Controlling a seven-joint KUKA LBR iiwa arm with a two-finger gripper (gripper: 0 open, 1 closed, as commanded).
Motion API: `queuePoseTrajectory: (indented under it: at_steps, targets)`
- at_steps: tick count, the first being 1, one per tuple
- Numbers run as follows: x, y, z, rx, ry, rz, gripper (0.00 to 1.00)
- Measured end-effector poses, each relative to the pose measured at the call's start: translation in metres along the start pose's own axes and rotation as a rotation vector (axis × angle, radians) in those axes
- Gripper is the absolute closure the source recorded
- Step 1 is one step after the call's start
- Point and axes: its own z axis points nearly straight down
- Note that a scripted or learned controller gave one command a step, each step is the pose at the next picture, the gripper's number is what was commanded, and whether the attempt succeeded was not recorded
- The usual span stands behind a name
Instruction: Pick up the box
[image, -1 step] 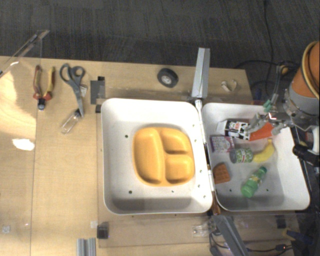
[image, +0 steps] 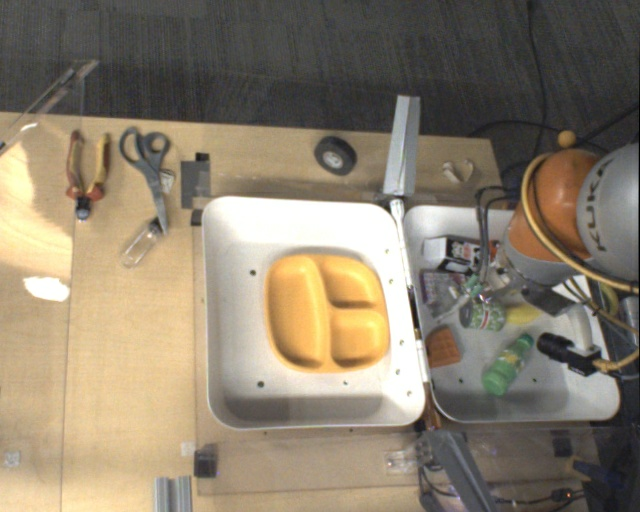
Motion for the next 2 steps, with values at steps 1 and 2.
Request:
queuePoseTrajectory:
  at_steps: [1,2]
  targets:
    - [-0.002,0.003,-0.013,-0.010,-0.007,-0.001,1.00]
    - [0.022,0.113,-0.096,0.006,0.002,0.012,1.00]
